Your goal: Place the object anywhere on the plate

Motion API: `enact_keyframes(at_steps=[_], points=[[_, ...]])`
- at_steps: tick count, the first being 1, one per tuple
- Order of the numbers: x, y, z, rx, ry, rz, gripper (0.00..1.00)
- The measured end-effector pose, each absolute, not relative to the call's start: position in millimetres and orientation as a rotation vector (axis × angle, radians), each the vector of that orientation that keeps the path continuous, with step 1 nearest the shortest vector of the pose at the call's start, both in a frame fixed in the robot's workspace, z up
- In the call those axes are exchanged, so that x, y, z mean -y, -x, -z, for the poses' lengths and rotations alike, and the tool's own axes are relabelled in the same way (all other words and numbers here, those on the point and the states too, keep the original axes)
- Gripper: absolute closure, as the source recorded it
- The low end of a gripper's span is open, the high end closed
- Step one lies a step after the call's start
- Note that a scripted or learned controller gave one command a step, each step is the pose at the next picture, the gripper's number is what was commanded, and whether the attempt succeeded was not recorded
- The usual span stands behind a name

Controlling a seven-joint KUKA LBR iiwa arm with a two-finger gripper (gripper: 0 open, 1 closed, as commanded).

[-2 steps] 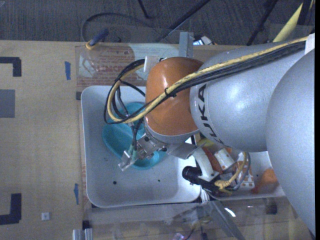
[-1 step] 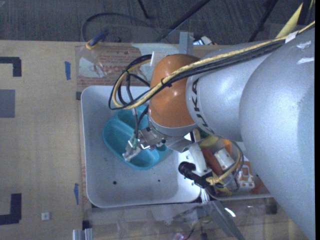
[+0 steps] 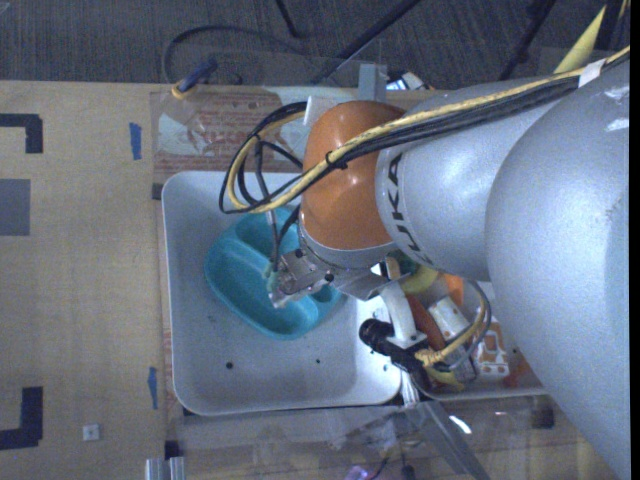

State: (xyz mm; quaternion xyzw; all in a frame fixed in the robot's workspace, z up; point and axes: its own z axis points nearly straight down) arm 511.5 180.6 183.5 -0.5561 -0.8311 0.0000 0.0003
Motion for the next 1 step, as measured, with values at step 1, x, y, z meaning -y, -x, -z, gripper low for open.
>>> enact_keyframes(at_steps=[1], points=[[-138.6,-550.4,-321.8,2.570,1.811,0.001,1.00]])
